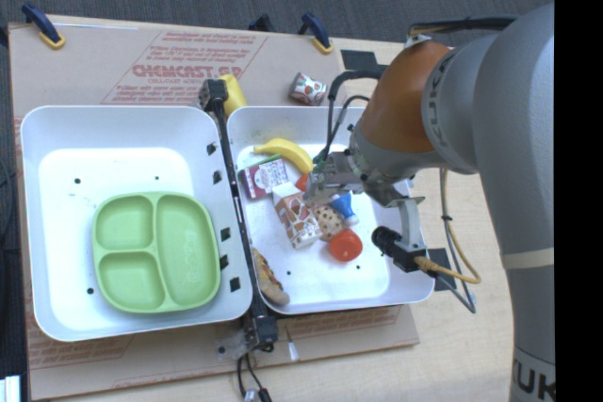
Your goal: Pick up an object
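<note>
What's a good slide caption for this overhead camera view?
KUKA arm's gripper hovers over banana, snack packets and a red ball in the right bin; green divided plate in the left.

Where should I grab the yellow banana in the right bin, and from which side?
Grip the yellow banana across its thick middle, coming straight down from above. It lies flat and curved near the right white bin's far wall, its right end close under the gripper; the middle looks clearest of neighbouring packets.
</note>
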`<act>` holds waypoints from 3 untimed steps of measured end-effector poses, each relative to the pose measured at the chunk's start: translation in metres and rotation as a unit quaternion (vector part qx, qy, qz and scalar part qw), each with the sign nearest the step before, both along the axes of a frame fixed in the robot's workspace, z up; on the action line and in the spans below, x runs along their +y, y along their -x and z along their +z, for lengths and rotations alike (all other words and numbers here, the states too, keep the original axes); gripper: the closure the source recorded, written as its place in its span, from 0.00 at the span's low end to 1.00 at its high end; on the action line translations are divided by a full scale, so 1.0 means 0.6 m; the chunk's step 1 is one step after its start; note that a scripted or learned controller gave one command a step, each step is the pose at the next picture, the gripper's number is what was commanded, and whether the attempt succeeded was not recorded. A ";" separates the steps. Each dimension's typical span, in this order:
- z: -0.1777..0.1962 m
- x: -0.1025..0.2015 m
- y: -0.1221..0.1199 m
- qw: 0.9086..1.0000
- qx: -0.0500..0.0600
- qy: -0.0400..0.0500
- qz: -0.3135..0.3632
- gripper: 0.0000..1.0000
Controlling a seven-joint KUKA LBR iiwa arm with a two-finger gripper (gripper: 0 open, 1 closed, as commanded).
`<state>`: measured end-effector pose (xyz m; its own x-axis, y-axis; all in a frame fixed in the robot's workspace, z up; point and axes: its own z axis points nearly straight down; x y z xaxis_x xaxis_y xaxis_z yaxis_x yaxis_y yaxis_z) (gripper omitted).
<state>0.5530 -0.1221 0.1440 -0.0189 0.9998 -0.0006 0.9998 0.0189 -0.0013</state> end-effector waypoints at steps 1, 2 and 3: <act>0.017 0.000 -0.001 1.000 0.000 0.001 0.002 1.00; 0.109 -0.026 0.067 1.000 -0.001 0.000 -0.008 1.00; 0.108 -0.025 0.067 1.000 -0.001 0.000 -0.007 0.00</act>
<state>0.5129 -0.1373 0.2090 -0.0044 1.0000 -0.0006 1.0000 0.0044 -0.0003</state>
